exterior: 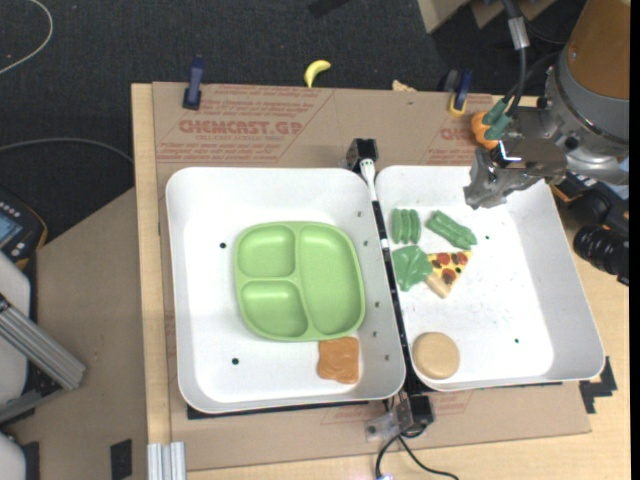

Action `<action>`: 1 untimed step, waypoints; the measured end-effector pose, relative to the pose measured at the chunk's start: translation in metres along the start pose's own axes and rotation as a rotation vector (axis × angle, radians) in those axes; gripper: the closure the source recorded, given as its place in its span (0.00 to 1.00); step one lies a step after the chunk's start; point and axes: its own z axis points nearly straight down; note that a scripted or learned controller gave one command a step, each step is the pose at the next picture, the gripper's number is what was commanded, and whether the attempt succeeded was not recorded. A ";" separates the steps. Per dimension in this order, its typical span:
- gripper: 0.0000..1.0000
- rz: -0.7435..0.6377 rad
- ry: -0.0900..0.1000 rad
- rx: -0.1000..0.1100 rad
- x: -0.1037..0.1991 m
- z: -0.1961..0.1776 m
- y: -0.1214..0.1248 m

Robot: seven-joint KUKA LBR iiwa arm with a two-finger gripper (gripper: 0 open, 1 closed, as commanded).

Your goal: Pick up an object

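Note:
In the right bin (540,298) lie several toy foods: a green pod (405,225), a second green piece (451,230), a green leaf (410,265), a pizza slice (446,270) and a round tan cookie (436,355). My gripper (484,194) hangs over the bin's back part, just right of and above the green pieces, with nothing visible in it. In the left bin (200,268) sit a green divided plate (298,280) and an orange-brown food piece (340,359) at the front.
Blue clamps (193,82) (460,88) hold the cardboard bench top at the back. A yellow banana (316,69) lies behind the board. Black clips (362,154) join the bins at the divider. The right bin's right half is bare white floor.

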 end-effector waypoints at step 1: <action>1.00 0.002 -0.003 0.030 -0.016 0.099 0.020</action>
